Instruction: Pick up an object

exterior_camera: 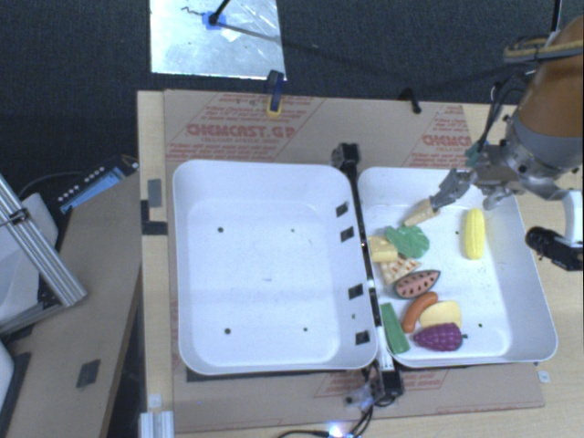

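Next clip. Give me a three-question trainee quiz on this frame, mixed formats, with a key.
1. True or false: the corn cob lies in the left bin.
2. Multiple choice: which item lies nearest the front rim of the right bin? A) corn cob B) purple grapes C) green leafy piece
3. Fill in: the gripper hangs over the ____ bin, near a tan piece.

Key
1. False; it lies in the right bin, apart from the cluster by the divider.
2. B
3. right
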### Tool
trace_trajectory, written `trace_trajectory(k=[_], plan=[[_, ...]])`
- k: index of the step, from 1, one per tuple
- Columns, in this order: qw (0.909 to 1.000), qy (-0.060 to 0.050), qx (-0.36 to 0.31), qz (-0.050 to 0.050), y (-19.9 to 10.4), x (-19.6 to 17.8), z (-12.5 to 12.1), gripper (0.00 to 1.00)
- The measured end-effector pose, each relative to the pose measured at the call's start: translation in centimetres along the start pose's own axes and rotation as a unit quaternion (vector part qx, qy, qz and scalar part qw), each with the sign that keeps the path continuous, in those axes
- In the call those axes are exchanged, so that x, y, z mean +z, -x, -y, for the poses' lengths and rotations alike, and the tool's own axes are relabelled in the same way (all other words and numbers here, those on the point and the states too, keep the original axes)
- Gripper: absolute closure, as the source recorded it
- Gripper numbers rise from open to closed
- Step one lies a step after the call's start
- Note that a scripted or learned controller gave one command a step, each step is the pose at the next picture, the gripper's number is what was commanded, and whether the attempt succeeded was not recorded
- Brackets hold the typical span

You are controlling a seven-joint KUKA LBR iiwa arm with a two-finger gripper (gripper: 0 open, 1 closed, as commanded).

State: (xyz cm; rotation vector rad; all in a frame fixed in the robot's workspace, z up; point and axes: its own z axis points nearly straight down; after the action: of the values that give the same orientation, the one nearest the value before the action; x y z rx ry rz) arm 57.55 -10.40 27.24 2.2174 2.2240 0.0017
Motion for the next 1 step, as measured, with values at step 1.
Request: trace_trajectory(k=[1], plan=[[1.0,-0.006,0.002,-0.002,-1.27,10.65,8.37,0.0]])
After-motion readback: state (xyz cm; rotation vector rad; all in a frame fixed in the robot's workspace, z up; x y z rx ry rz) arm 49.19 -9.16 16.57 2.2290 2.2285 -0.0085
